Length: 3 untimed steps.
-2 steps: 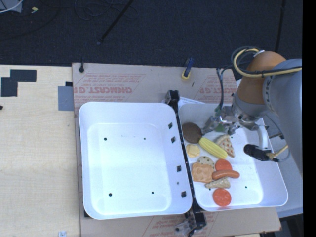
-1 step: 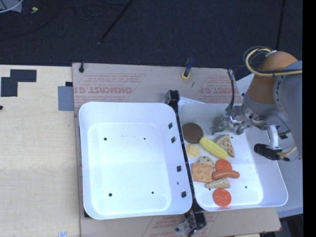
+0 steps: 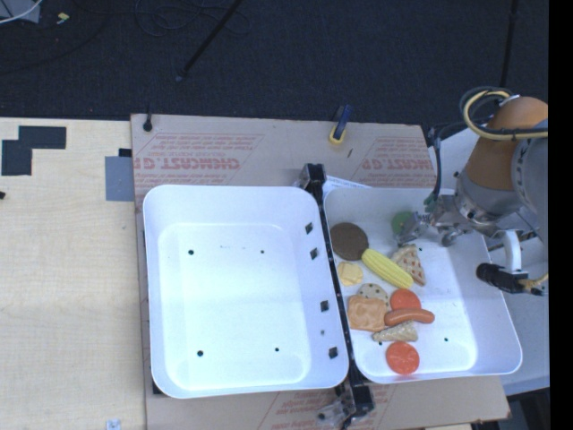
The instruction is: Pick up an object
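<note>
The fingers [image 3: 428, 229] hang beside the green piece [image 3: 402, 221]; I cannot tell their state. It looks light, stiff, slippery; take its sides.

Two shallow white bins sit side by side on a sheet of brown cardboard [image 3: 233, 155] with red print: the left bin [image 3: 235, 289] in the middle of the frame and the right bin [image 3: 488, 339] toward the lower right, their inner rims joined by black clips [image 3: 314, 253]. A blue and yellow clamp [image 3: 339, 125] grips the cardboard's upper edge. The pale wooden tabletop [image 3: 67, 285] fills the left side, with dark patches [image 3: 36, 146] at upper left and black cables [image 3: 210, 21] on the dark floor above.
</note>
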{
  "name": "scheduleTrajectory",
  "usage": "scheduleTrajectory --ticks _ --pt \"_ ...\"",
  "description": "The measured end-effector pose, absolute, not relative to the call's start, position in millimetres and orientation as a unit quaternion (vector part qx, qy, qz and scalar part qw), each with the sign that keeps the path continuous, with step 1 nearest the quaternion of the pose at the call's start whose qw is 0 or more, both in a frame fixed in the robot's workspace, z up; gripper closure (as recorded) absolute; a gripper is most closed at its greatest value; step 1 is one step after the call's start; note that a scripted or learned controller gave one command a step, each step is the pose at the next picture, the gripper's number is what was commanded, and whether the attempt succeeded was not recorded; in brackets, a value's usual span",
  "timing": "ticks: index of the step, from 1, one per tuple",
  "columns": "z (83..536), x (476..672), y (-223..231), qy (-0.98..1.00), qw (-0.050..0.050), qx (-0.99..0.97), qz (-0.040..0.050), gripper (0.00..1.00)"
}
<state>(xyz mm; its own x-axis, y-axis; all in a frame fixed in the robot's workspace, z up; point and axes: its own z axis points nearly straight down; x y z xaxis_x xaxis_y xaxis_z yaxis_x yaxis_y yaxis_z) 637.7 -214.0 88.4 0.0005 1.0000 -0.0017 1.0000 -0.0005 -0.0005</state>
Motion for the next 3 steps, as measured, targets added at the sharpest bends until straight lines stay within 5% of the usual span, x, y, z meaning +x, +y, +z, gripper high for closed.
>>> scheduleTrajectory --ticks 2,3 --pt "87.4 643.2 -154.8 0.708 -0.002 0.707 -0.0013 0.0" --pt "87.7 643.6 -183.5 0.707 0.0 0.707 -0.0009 0.0"
